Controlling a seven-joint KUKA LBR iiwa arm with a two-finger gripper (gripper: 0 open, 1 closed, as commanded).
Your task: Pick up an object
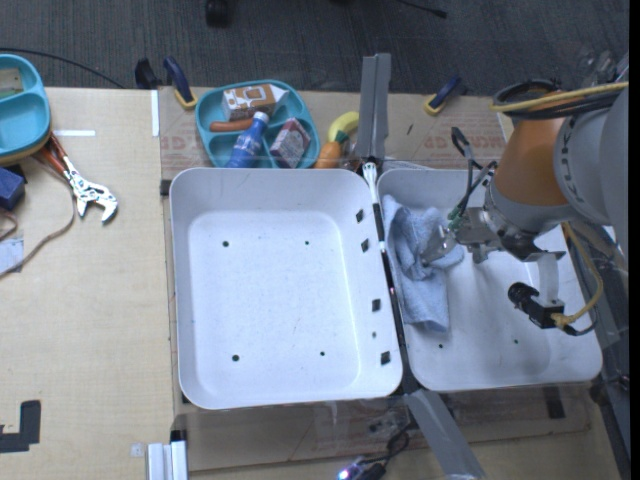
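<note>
gripper (438, 247) hangs low in the right bin (500, 363), by its left wall, tips down on a crumpled pale blue-grey cloth (418, 273); whether it has closed on the fabric i cannot tell. the cloth lies bunched along that bin's left edge, from near the far corner toward the middle. farther back, past the left bin (275, 293), a teal tray (255, 120) sits at the bench's far edge.

You have two shallow white plastic bins (200, 298) and one crumpled grey-blue cloth (418, 273). You also see one silver adjustable wrench (88, 196).
</note>
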